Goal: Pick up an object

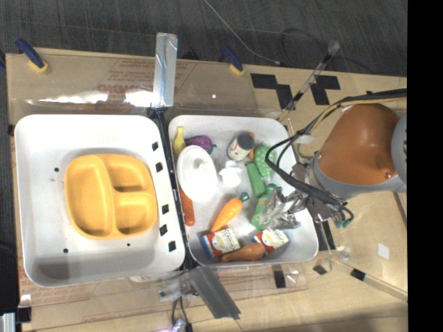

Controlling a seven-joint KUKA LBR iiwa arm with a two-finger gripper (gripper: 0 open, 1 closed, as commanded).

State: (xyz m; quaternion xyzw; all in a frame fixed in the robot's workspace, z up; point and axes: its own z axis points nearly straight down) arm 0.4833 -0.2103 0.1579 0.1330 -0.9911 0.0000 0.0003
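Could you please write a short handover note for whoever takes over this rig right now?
Claw: low in the right white bin, at its right side, over a green plastic item; whether it is open or shut cannot be told.
Things: the right bin holds the orange toy carrot, white bowl, green bottle, purple piece and two small labelled packets. The left white bin holds a yellow divided tray.
Done: arm is down among the objects.
Left: secure one object and lift it.
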